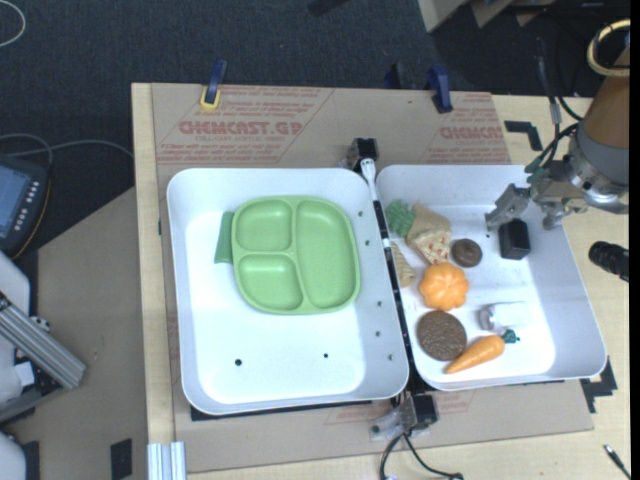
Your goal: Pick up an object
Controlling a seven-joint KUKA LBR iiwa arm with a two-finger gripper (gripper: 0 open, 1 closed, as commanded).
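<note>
My gripper (528, 216) hangs over the back right part of the right bin (570, 298), its fingers spread open with nothing between them. A small black block (514, 239) sits just below its left finger (504, 208). To the left lie a small brown round piece (466, 253), a pale wedge (431, 234) and a green leafy piece (400, 216). Nearer the front are an orange round fruit (443, 285), a dark brown disc (441, 334), a carrot (477, 352) and a small grey-white item (499, 315).
The left bin (200, 298) holds a green divided plate (296, 253). A raised divider (385, 268) separates the two bins. Bare floor of the right bin lies under and in front of the gripper. The arm's orange-banded wrist (608, 118) rises at the right.
</note>
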